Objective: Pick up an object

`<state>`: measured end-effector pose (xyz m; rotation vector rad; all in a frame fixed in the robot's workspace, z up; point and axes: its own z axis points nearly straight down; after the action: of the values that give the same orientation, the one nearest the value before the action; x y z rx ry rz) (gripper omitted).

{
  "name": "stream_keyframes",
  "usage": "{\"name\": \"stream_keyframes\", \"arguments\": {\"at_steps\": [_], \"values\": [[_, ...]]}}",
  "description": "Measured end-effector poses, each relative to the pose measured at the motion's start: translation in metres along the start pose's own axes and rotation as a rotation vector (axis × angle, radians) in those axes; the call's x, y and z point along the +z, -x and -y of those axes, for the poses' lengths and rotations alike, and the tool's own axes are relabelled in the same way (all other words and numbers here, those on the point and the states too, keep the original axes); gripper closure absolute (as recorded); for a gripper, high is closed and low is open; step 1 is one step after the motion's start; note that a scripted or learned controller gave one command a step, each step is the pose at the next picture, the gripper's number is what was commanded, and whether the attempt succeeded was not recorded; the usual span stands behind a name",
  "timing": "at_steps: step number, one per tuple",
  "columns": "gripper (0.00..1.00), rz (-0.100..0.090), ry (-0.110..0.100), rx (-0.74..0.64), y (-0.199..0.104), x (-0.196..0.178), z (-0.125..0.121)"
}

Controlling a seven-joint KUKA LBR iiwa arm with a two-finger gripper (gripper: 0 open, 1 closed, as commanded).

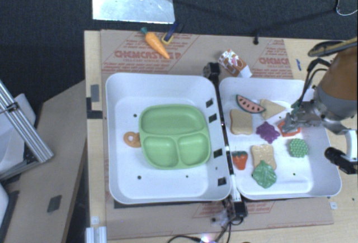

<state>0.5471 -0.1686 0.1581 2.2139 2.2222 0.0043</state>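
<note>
Two shallow white bins side by side on tabletop (95, 46). Right bin (330, 177), under end effector (290, 123): watermelon slice (249, 104) and pale bread piece (272, 108) to its upper left; toast slice (241, 122) further left; purple grape cluster (268, 132) just beside it on left; red-orange item (292, 131) directly beneath, touching or nearly so; green round item (298, 147) just below; second toast (263, 154), green leaf (264, 175), strawberry (240, 159) lower left. Left bin (120, 96), well apart to left: green compartment plate (174, 136), small orange ring (132, 139) beside it. Carrot (156, 44) and small carton (234, 63) outside bins, on tabletop. Arm entering from right, wrist angled down toward bin floor. Finger opening: cannot tell. Nothing seen lifted.
</note>
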Motion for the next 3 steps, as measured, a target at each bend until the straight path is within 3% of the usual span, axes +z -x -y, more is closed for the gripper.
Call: {"name": "stream_keyframes", "arguments": {"at_steps": [2,3], "values": [[1.00,0.000,-0.001,-0.001,-0.003,-0.068,-0.003],[1.00,-0.001,0.000,-0.004,-0.044,-0.078,-0.041]]}}
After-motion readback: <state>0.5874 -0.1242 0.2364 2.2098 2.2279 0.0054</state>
